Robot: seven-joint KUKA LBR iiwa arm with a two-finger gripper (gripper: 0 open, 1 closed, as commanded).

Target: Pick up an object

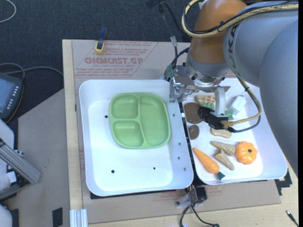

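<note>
floor: dark carpet (pixel 42 13) | bench: brown board (pixel 118 56) | cables (pixel 9 8) on floor, left

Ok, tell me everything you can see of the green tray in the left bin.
The green tray is pale green, looks like smooth moulded plastic, and has rounded corners. Raised ridges split it into three compartments: two smaller ones on the left, one above the other, and a long one down the right. It lies flat and face up on the floor of the left bin, in its upper middle part, turned slightly askew. Its right edge sits close to the bin's right wall; whether they touch is unclear.
</note>
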